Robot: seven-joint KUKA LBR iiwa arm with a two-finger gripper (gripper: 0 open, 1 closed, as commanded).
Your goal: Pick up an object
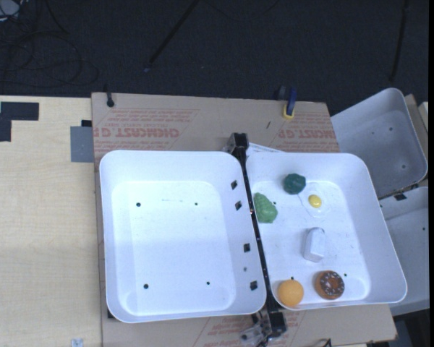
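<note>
Camera view: two white bins side by side on cardboard over a wooden bench. Right bin (362,186) carries all the candidates: dark green lump (294,183) near the back, light green leafy piece (265,210) against the divider (249,215), small yellow item (315,202) just right of the dark lump, white block (315,243) mid-bin, orange ball (290,293) and chocolate donut (330,285) close together at the front edge. Left bin (130,186) has bare floor with a few dark dots.

Gripper state: cannot tell, so nothing can be called held. Every object sits on the bin floor.

Step, as a judgement: pre-approach, no target engaged yet. Next move calls for choosing one item and descending over it. The white block stands apart from its neighbours, so likely the cleanest pick. Ball and donut sit near the wall and each other; finger clearance looks tighter there, and the ball may roll.
</note>
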